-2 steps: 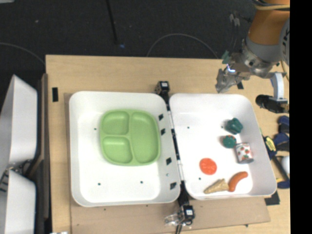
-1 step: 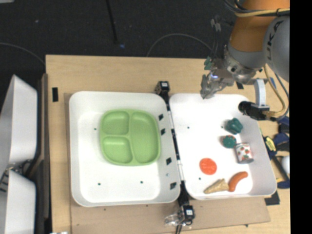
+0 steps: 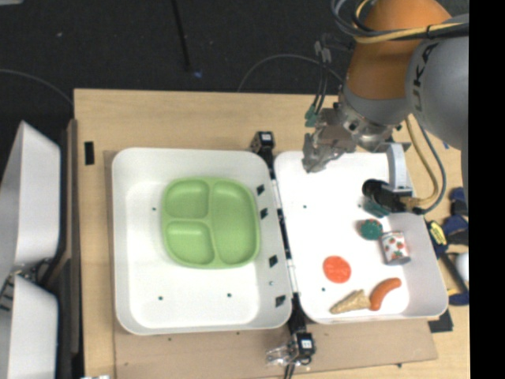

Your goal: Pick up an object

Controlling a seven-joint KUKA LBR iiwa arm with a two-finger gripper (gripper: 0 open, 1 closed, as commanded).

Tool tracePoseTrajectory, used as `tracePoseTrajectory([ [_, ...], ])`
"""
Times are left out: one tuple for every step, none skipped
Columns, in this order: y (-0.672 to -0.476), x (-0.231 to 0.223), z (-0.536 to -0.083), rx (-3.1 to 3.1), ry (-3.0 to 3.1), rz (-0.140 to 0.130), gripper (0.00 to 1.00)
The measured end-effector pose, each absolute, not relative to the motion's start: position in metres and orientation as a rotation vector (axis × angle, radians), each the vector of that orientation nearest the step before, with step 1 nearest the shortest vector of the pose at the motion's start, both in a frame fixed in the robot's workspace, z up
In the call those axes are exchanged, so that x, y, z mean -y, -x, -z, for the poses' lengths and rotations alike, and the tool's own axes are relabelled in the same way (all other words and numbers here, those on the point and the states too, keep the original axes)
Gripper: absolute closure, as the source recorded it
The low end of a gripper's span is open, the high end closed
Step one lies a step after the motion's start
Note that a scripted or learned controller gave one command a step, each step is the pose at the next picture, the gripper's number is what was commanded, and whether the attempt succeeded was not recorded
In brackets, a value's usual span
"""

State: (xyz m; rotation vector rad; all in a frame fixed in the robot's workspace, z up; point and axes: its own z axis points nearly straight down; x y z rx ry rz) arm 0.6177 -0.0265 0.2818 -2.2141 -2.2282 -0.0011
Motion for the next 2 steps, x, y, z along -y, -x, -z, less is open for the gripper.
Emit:
tracePoseTrajectory([
  [-0.592, -0.022, -0.262, 2.226, 2.215, -0.002, 1.00],
  [-0.561, -0.071, -0.263, 2.227, 2.214, 0.000, 1.00],
])
